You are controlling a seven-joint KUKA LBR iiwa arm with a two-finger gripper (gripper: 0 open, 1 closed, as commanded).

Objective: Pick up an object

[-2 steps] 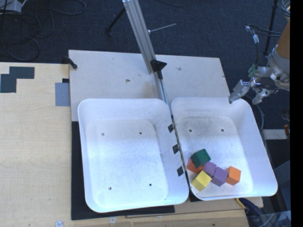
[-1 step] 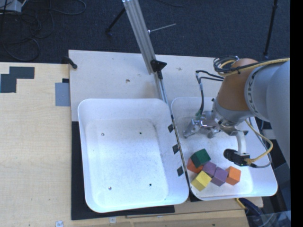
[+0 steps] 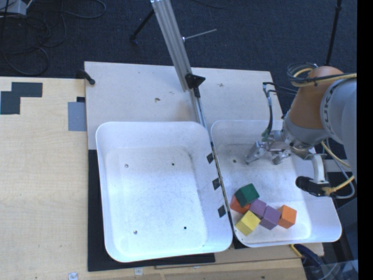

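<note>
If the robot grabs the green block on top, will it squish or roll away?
Probably neither. The green block looks like a stiff cube with flat faces, so it should not roll. It sits atop the orange block and purple block, so a nudge might tip it off.

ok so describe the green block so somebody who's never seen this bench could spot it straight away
Start at the right-hand white bin, the one the arm reaches into. Near its front left corner sits a huddle of small coloured blocks, and the green block is at the far end of that huddle, closest to the gripper. It is the only dark green one, perched partly on an orange block, with purple and yellow neighbours in front.
</note>
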